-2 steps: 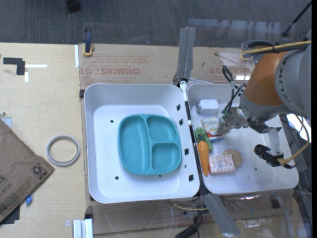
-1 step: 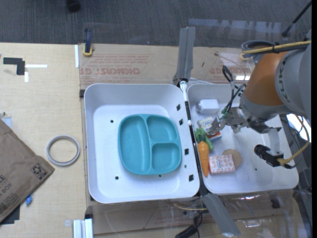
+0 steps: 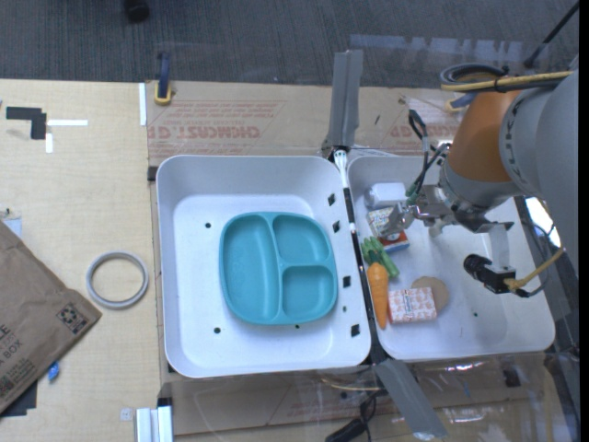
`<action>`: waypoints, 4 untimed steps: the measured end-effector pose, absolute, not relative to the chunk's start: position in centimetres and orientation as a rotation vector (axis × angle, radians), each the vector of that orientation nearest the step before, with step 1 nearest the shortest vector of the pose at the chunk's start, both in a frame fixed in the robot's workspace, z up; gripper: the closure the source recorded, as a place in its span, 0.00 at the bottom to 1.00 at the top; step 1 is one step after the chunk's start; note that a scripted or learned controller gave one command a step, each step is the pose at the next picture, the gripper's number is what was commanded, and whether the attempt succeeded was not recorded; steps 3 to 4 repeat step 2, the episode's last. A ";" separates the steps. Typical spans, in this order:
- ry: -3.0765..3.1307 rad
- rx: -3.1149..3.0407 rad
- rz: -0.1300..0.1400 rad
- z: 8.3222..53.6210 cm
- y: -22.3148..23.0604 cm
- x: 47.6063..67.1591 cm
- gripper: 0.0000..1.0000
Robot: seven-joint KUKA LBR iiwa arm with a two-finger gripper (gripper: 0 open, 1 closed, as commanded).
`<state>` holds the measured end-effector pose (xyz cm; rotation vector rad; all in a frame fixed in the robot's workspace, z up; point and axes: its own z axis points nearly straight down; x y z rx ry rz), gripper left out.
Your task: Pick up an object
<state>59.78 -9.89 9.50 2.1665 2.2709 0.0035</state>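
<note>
The right bin (image 3: 515,330) holds several small items. An orange carrot (image 3: 378,295) with a green top lies along its left wall. Beside the carrot sit a pink-and-white box (image 3: 411,305) and a tan round piece (image 3: 436,290) partly under that box. Further back are a small red-and-white carton (image 3: 390,232) and a white block (image 3: 386,193). My gripper (image 3: 405,215) hangs low at the right edge of the carton, just in front of the white block. The wrist hides how the gripper stands.
The left bin (image 3: 179,247) carries a teal divided plate (image 3: 276,267). A divider with black clips (image 3: 348,238) separates the bins. The arm's grey body and orange band (image 3: 483,141) cover the right bin's back right. A tape ring (image 3: 118,278) and a cardboard box (image 3: 32,325) lie left of the bins.
</note>
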 end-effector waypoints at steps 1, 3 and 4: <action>2.348 2.073 0.008 9.6 -9.8 58.6 0.00; 2.352 2.074 0.007 10.3 -9.7 58.7 1.00; 2.352 2.074 0.007 10.3 -9.7 58.7 1.00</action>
